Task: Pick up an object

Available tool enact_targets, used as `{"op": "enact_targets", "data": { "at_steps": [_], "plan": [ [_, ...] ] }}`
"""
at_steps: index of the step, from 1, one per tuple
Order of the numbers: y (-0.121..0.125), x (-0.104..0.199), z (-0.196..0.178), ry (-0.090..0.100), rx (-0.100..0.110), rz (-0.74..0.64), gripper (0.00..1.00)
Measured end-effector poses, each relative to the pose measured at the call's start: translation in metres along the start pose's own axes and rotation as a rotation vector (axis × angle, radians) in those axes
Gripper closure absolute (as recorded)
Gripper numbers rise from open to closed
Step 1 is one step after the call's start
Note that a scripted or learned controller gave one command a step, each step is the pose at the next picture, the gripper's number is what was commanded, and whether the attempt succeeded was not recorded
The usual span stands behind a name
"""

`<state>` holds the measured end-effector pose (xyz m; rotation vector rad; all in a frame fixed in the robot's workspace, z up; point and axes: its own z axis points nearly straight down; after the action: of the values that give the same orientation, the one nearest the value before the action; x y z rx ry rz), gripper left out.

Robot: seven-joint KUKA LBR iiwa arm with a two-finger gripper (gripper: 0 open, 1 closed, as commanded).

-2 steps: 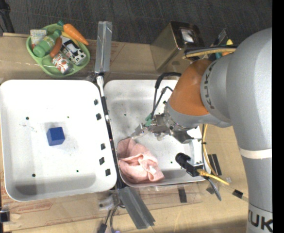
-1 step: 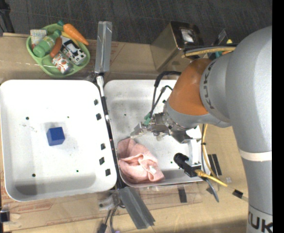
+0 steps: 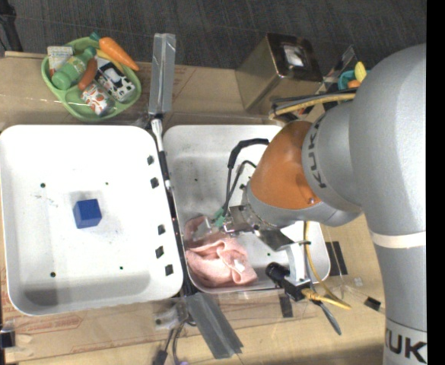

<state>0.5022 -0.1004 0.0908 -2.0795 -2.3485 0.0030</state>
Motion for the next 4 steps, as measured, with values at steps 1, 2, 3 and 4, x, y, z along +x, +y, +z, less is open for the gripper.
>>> {"op": "enact_targets", "data": {
  "at_steps": [1, 2, 3, 4],
  "plan": [
    [0.062, -0.006, -0.001, -0.001, -0.002, 0.220, 0.00],
    [-0.012, -0.006, -0.001, 0.000, -0.001, 0.121, 0.00],
    [-0.024, 0.012, 0.000, 0.000, 0.000, 0.093, 0.00],
    [0.034, -0.012, -0.067, 0.000, -0.001, 0.194, 0.00]
  ]
}}
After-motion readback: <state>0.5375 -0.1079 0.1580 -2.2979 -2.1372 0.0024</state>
